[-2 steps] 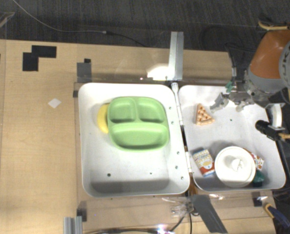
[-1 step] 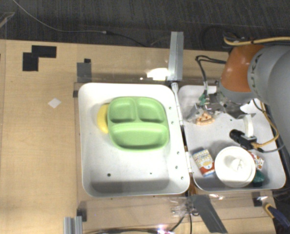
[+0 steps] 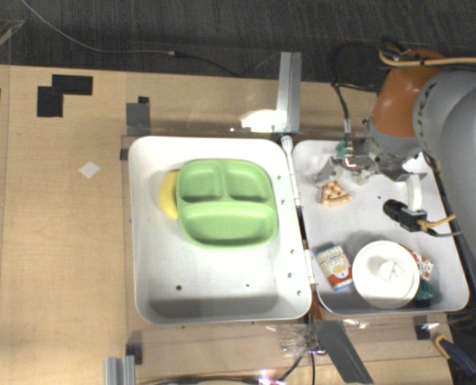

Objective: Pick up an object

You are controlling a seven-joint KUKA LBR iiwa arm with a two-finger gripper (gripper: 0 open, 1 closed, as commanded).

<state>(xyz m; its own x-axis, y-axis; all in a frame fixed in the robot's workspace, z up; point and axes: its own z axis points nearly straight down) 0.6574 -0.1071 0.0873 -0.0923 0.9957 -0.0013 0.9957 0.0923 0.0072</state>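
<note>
My bench (image 3: 54, 239) looks like pale matt wood; both bins (image 3: 214, 303) look like smooth white plastic, and the green tray (image 3: 222, 203) like glossy plastic.

One fixed camera looks down at a slant from above the counter (image 3: 54, 239), framing both white bins (image 3: 154, 295) side by side.

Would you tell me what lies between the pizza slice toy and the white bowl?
In the camera view, bare bin floor separates the pizza slice from the bowl.
</note>
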